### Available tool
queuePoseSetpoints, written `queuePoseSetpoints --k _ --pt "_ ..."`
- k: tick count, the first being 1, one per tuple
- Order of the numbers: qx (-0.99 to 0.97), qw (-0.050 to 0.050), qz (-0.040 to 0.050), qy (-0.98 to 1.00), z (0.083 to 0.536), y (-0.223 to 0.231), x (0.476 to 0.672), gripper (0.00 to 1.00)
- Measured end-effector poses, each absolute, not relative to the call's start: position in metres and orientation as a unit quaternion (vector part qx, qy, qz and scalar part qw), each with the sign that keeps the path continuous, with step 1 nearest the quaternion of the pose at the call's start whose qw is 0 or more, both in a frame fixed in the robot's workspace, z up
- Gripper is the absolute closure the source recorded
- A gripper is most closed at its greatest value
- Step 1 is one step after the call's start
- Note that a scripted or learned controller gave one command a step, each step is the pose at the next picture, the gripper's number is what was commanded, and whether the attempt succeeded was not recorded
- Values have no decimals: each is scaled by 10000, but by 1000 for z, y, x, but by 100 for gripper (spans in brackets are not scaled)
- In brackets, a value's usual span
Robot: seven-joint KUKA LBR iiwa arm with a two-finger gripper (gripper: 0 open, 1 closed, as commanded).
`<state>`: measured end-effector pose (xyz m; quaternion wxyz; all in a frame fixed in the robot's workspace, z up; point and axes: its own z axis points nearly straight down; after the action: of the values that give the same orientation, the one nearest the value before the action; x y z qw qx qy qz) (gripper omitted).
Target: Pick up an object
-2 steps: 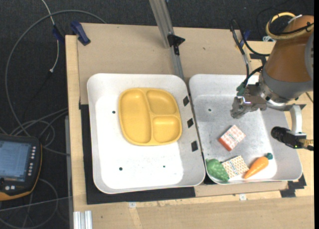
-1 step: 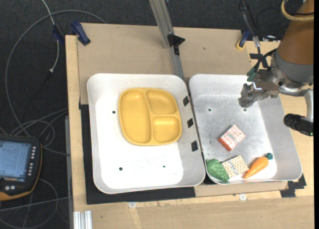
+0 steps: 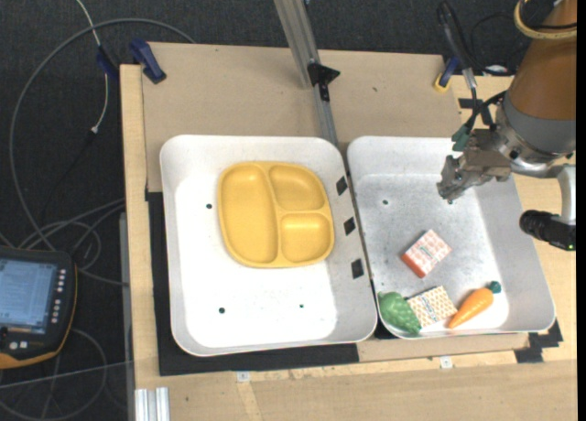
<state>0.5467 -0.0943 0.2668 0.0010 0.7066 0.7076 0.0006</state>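
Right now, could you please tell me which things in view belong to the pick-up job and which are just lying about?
Belong to the job:
gripper, above the right bin
orange-and-white box
toy carrot
green toy vegetable
patterned packet

Just lying about:
yellow divided plate in the left bin
handheld control pendant off the bench
blue clamps at the bench's back edge

Robotics lab setup. Plywood tabletop [image 3: 238,80] on dark carpet, blue clamps [image 3: 146,60] at its corners, loose cables [image 3: 55,135] on the floor, teach pendant [image 3: 32,305] far left of the claw [image 3: 450,188], aluminium camera post [image 3: 293,16] behind.
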Motion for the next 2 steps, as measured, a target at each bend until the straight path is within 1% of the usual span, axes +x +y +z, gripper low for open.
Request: queuePoseSetpoints --k 1,2 --pt "7050 1 10 7092 253 -45 569 100" --pt "7047 -1 14 7095 248 9 594 100"
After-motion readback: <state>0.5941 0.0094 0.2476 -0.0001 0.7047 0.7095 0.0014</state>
